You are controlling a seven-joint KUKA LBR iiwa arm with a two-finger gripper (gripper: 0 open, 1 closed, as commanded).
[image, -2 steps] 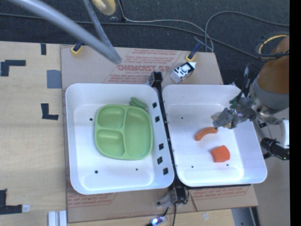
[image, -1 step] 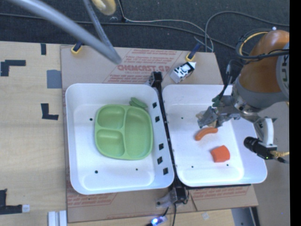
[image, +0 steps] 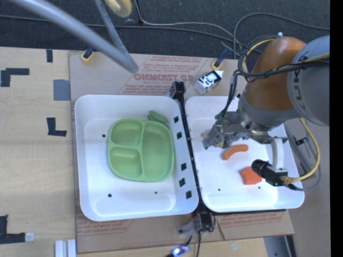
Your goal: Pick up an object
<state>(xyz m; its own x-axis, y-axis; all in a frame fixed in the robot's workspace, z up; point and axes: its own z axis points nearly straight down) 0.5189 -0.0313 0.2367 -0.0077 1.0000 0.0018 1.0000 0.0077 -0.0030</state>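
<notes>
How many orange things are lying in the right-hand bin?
2: a sausage-shaped piece near the bin's middle, and a blocky chunk just below it. The arm may hide others.

Left of the claw the white bin floor lies bare up to the divider, while a sausage and orange block crowd its right.
</notes>
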